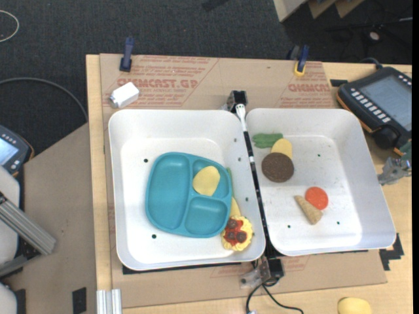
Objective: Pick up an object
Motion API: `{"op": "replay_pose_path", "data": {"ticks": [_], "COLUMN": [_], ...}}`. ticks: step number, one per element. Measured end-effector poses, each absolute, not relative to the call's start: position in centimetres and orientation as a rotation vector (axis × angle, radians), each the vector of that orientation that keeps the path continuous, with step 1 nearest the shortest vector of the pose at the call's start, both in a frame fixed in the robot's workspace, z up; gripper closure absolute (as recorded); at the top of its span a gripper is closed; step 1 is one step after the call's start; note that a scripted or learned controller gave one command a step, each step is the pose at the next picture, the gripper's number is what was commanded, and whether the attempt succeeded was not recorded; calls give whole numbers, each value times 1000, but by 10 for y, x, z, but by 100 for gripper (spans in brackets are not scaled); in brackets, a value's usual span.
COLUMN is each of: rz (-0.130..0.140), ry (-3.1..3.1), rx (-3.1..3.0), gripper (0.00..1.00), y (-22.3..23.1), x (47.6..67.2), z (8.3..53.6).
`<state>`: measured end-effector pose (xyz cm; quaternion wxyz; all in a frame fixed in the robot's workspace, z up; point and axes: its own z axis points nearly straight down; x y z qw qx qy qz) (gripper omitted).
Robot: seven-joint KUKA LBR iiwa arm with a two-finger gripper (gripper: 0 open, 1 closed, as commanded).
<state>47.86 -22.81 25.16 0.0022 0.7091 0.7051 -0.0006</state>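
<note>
White bins side by side on the bench. Gripper state: cannot tell from this frame. No item is lifted; all lie on bin floors or on the plate.

Right bin point(374, 175), on the side the arm enters from, so judged the nearer one to the end effector:
- orange disc point(317, 197), the item closest to the arm's side
- tan wedge point(308, 209) just beside the disc; long axis runs diagonally, with the thick end toward the bin's front-right corner
- brown disc point(277, 167), farther from the arm's side
- yellow piece point(282, 148) touching the brown disc's far edge
- green piece point(267, 139) beyond that, near the divider

Left bin point(118, 175), across the divider, the longer reach:
- teal plate point(171, 195), with a yellow slice point(207, 180) in its upper right compartment
- red-and-yellow item point(236, 233) at the plate's front corner, against the bin wall

Judgement: no pick has begun. The orange disc or the wedge is the shortest reach. For the wedge, the grasp should close across the diagonal axis. The disc sits so close that a descent there risks nudging both. The brown disc lies flat and offers little height to grip.
</note>
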Motion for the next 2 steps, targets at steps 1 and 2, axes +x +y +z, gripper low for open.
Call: {"op": "replay_pose_path", "data": {"ticks": [1,2], "rz": [12,0], "ry": [2225,2209], "rx": [2205,2221], "gripper": [100,100], "y": [-154,-223], "x": [481,479], "z": [343,367]}}
